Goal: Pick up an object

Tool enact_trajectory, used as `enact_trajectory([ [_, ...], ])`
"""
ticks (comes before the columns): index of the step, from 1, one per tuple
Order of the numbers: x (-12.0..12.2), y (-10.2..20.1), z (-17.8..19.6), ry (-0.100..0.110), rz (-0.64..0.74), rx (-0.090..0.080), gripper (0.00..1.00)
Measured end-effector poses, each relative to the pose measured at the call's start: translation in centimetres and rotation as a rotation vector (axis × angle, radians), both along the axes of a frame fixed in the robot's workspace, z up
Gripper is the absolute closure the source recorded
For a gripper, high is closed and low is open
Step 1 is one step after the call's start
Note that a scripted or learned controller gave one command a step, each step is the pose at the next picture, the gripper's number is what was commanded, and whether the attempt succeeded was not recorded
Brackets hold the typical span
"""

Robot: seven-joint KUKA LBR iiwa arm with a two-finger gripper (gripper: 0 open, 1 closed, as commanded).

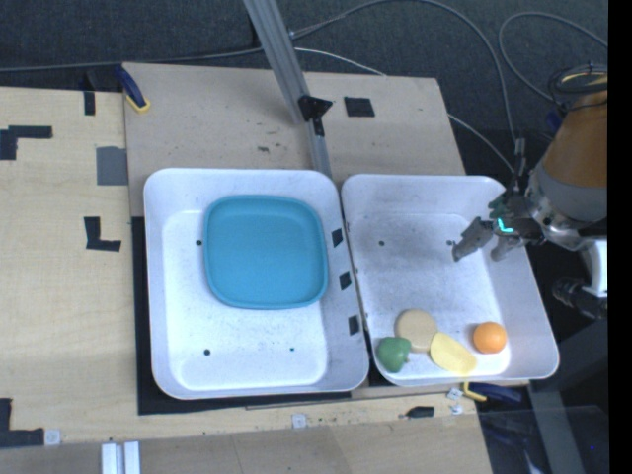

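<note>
Several small objects lie along the near edge of the right bin [395, 205]: a green one [393, 352], a beige round one [416, 327], a yellow one [452, 353] and an orange ball [489, 337]. My gripper [486, 242] hangs over the right side of that bin, well above and behind the objects. Its two dark fingers [467, 245] are spread apart with nothing between them. The grey arm with its orange band [583, 141] comes in from the right.
The left bin [168, 265] holds a blue square plate [265, 251]. A metal pole [286, 57] slants across the back of the bench. Cables lie on the dark floor behind.
</note>
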State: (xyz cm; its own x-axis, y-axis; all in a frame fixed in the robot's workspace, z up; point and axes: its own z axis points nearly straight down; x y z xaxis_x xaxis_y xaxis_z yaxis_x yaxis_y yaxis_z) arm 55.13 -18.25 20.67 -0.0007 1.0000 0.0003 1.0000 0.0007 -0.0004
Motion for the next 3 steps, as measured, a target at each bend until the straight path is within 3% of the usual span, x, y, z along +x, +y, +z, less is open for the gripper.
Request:
enact_trajectory([
  [1,0.0,0.0,0.0,0.0,0.0,0.0,0.0],
  [3,0.6,-0.1,-8.8,0.003,0.0,0.0,0.0],
])
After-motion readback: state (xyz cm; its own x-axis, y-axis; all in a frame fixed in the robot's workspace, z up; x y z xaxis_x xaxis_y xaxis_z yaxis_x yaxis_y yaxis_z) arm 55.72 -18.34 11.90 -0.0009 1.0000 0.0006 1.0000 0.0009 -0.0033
